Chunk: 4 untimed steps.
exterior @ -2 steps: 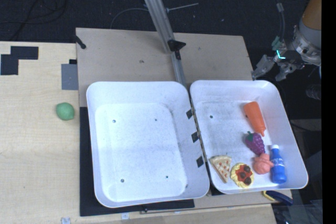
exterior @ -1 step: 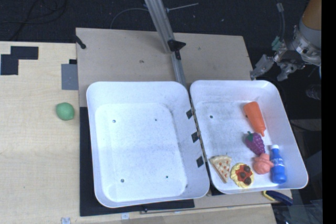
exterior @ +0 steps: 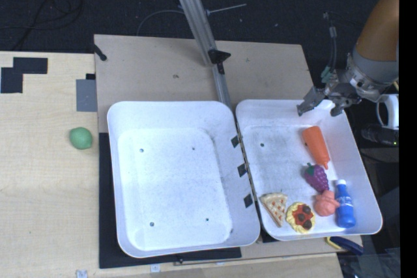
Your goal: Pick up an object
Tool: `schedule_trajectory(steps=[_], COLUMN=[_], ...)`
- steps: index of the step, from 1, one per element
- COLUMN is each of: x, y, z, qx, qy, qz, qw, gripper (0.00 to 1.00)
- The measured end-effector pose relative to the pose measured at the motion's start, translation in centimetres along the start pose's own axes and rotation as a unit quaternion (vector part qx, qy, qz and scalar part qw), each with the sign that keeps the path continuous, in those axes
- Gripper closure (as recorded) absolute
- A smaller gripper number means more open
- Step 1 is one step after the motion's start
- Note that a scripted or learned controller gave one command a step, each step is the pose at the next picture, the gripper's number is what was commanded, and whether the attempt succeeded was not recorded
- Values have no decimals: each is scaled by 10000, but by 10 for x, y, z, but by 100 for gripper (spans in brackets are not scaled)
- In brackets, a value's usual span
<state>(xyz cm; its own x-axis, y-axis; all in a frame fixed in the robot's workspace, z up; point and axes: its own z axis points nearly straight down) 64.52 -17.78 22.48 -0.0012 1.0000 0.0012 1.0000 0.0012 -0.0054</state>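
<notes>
The right bin (exterior: 273, 140) holds an orange carrot (exterior: 316, 145), purple grapes (exterior: 316, 176), a blue bottle (exterior: 344, 206), a pink lump (exterior: 325, 204), a pizza slice (exterior: 275, 207) and a round pizza (exterior: 300, 216). My gripper (exterior: 320, 104) hangs open over the bin's far right corner, its two dark fingers spread with nothing between them. It stands a little above and beyond the carrot's top end.
The left bin (exterior: 172, 172) lies beside the right one. A green ball (exterior: 81, 138) rests on the bench to the far left. A slanted metal rail (exterior: 199, 23) rises behind the bins. A yellow and blue object (exterior: 345, 244) pokes out below the right bin.
</notes>
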Motion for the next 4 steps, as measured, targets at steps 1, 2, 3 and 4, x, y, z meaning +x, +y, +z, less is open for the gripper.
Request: schedule_trajectory(steps=[1, 2, 3, 4], x=[-9, -13, -13, -17], y=[-2, -10, -10, -13], z=[57, 102, 90, 47], qx=[0, -33, -45, -42], qy=[-1, -11, -14, -10], qz=[5, 3, 8, 13], qw=[10000, 10000, 10000, 10000], gripper=[0, 0, 100, 100])
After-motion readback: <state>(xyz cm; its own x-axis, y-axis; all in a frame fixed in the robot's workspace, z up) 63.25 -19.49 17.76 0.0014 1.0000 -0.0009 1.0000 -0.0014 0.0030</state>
